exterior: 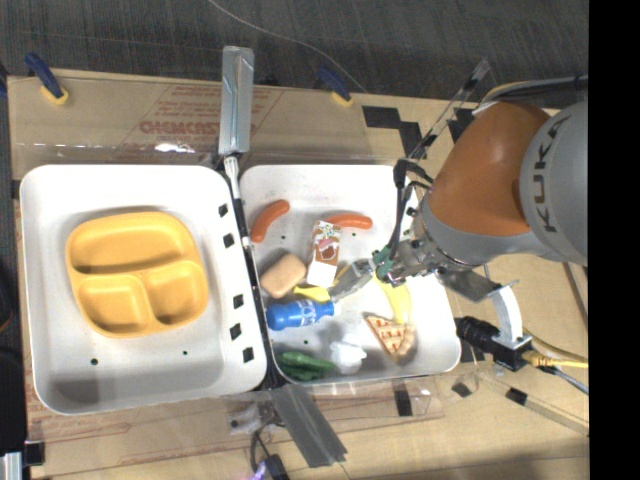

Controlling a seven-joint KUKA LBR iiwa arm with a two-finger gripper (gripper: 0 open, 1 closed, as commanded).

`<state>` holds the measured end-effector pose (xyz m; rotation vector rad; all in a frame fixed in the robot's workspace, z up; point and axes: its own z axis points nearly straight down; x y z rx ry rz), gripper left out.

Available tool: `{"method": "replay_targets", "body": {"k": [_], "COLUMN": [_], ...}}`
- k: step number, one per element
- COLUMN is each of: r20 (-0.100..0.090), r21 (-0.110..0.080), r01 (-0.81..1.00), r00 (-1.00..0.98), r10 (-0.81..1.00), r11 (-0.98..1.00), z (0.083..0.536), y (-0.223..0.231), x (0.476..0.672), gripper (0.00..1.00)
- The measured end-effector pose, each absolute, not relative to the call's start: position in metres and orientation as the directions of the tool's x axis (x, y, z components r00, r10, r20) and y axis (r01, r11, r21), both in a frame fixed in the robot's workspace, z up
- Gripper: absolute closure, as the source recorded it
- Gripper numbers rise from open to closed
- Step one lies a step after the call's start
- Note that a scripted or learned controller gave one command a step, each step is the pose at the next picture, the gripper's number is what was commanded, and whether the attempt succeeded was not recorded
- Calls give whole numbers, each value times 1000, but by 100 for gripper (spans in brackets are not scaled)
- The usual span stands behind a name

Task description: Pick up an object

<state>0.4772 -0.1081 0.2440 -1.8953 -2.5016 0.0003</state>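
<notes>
The right bin holds the loose objects. Two orange sausages lie near its back. A tan bun sits at the left, and a small printed packet lies in the middle. A blue bottle lies on its side below the bun, beside a yellow piece. A pizza slice, a green item and a white lump lie near the front. My gripper reaches in from the right, low over the bin's middle, just right of the yellow piece. A yellow banana-like piece lies under the wrist.
The left bin holds a yellow divided tray. A metal bar stands behind the wall between the bins. The arm's orange band and grey body overhang the right bin's right side. Cables run along the bench at the right.
</notes>
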Motion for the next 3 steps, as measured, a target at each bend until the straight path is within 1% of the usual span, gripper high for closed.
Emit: {"method": "replay_targets", "body": {"k": [1, 2, 3], "r20": [-5, 6, 4], "r21": [6, -11, -5], "r01": [960, 986, 985], "r00": [-279, -169, -174], "r10": [960, 986, 985], "r11": [279, 169, 174], "z": [347, 128, 140], "y": [-178, -158, -159], "x": [477, 474, 477], "gripper": [0, 0, 100]}}
